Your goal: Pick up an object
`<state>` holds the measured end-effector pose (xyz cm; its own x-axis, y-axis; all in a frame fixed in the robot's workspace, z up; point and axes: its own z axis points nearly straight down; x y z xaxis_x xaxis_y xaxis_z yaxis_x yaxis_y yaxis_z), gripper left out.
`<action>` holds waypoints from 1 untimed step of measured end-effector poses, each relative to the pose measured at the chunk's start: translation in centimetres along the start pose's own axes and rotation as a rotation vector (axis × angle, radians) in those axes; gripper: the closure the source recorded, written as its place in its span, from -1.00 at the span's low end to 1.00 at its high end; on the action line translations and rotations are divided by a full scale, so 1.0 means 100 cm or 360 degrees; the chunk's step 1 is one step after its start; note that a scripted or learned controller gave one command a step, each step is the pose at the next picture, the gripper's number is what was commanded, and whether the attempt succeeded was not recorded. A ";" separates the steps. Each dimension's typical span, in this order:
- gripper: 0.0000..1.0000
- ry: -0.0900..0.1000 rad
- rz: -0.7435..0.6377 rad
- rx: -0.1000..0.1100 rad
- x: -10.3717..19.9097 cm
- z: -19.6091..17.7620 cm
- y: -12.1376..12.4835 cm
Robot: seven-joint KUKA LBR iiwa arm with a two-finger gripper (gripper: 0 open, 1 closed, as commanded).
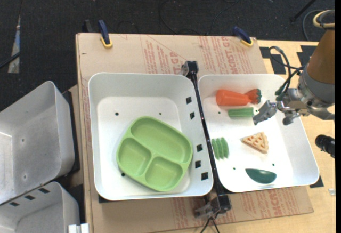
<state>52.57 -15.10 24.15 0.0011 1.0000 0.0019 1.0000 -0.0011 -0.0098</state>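
Observation:
The right bin (303, 141) holds an orange carrot (233, 98) with a green top at the back. A green pod (241, 112) lies just in front of it. A pizza slice (256, 142) rests mid-bin, a ridged green piece (220, 147) sits near the left wall, and a dark teal piece (261, 175) lies at the front. My gripper (276, 115) hangs open over the bin's right half, with nothing between its fingers. Its left finger (262, 114) is just right of the green pod and above the pizza slice.
The left bin (106, 93) holds a light green divided plate (154, 153). A black divider (198, 114) runs between the bins. Two more white tubs (32, 136) stand off the bench at the left. Cables trail from the arm (322, 66) at the right.

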 end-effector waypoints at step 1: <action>-1.00 -0.0003 -0.0004 -0.0015 0.000 -0.005 0.002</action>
<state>52.79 -15.08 24.62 -0.0013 1.0000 0.0000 1.0000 0.0013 -0.0004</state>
